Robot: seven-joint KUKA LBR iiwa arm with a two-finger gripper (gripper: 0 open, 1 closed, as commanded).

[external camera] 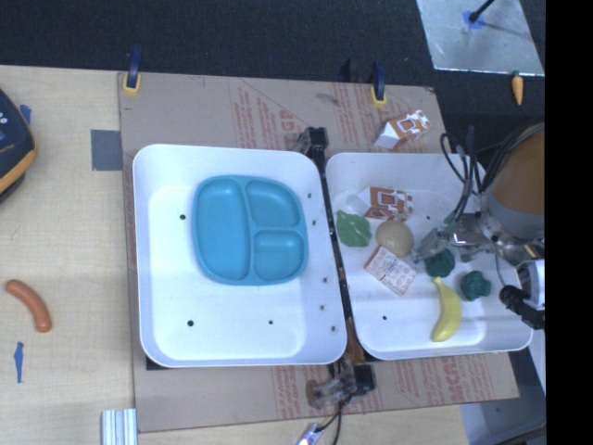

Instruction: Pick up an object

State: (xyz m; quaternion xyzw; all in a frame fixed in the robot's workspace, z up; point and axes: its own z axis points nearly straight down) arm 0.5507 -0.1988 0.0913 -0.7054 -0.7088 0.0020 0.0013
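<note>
**Crowding the right bin, with plenty to knock askew**

Hovering low over the right bin (519,346), the gripper (443,244) sits just above a dark green piece (440,264), and whether it is released or clenched I cannot tell from this angle; nothing shows between it as held. The candidates lie packed together: a yellow banana (447,311) just below the green piece, a second dark green lump (475,285) beside it, a beige ball (395,238) and a red-and-white packet (390,269) to the left, a leafy green item (352,229) further left.

Here is the risk as I judge it: that tight cluster. A descent slightly off centre could nudge the banana or push the green piece sideways instead of catching it. The small rounded shapes look prone to squirting out of a pinch. The cables (460,170) hanging near the wrist could also snag on the bin wall. The blue divided plate (248,229) in the left bin (157,248) sits well apart, out of trouble.
</note>
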